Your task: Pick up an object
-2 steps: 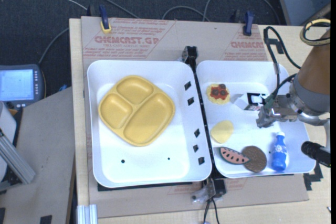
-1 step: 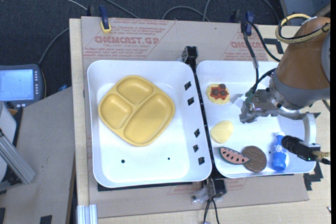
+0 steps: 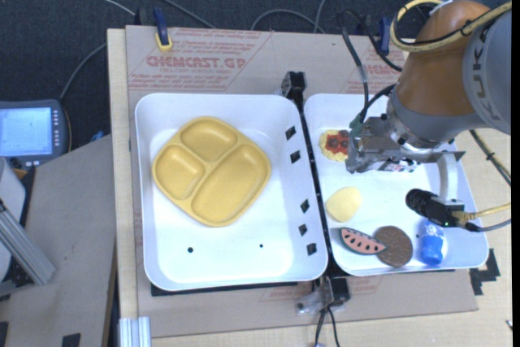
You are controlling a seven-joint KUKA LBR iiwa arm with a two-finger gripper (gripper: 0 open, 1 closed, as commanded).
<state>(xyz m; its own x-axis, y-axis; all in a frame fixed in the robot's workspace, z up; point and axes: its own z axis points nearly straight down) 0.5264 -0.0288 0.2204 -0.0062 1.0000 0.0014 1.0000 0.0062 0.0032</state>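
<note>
The grey arm (image 3: 467, 85) is being extended in from the right, its orange band (image 3: 443, 53) lying up and to the right of the gripper (image 3: 375, 157). The wrist is being held directly above the gripper, which is being pointed downward and slightly leftward.

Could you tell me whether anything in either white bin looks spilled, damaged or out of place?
Nothing stands out. The yellow three-compartment plastic plate lies flat, turned askew, in the left white bin; small toy foods sit apart in the right white bin.
</note>
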